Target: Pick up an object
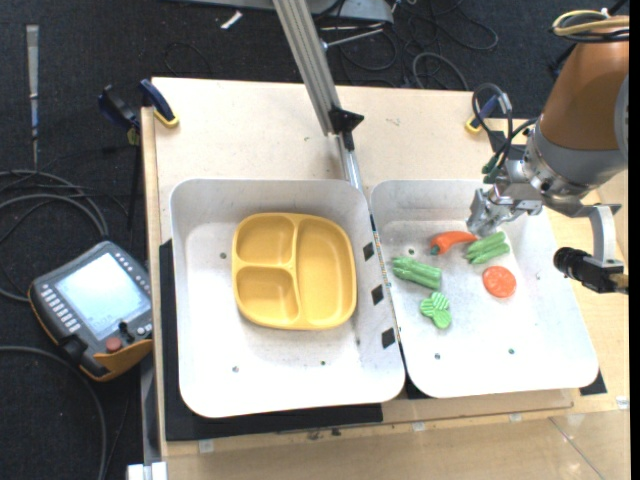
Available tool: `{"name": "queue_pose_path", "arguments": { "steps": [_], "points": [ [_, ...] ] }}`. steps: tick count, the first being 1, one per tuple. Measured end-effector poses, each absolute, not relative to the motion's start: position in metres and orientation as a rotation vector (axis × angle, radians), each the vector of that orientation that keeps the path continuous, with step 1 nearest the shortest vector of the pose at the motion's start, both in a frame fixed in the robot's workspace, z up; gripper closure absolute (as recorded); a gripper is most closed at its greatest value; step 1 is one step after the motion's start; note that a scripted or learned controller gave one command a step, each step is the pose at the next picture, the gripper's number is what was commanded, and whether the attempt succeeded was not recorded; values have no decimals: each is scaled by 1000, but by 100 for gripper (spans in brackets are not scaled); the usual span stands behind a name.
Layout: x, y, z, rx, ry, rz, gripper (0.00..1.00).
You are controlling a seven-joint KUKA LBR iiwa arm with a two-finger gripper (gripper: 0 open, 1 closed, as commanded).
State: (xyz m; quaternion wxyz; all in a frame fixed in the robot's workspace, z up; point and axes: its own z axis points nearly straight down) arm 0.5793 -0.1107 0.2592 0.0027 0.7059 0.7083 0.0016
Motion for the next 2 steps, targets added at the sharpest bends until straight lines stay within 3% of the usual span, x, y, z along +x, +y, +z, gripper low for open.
{"name": "queue_pose_path", "arguments": {
  "steps": [2],
  "points": [
    [581,-9,248,2214,2232,-1,100]
  ]
}}
